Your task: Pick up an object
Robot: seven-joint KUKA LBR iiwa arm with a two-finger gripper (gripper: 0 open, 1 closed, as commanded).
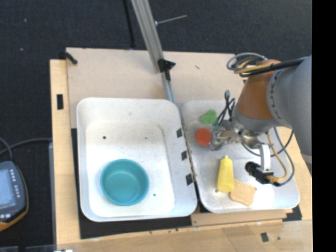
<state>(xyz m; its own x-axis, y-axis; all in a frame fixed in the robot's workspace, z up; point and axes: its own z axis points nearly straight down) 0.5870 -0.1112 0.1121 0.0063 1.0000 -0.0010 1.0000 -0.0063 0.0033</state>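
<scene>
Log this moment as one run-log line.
gripper low in right bin | beside red object | yellow bottle, tan piece untouched | teal bowl in left bin

We see the arm (286, 93) entering from the right, its grey link foreshortened under the camera. The orange band (253, 96) sits above the wrist, with the wrist pointing down and toward the left. The end effector (216, 139) hangs low at the arm's tip. Black cables (273, 161) loop off the wrist housing on its near side.
</scene>
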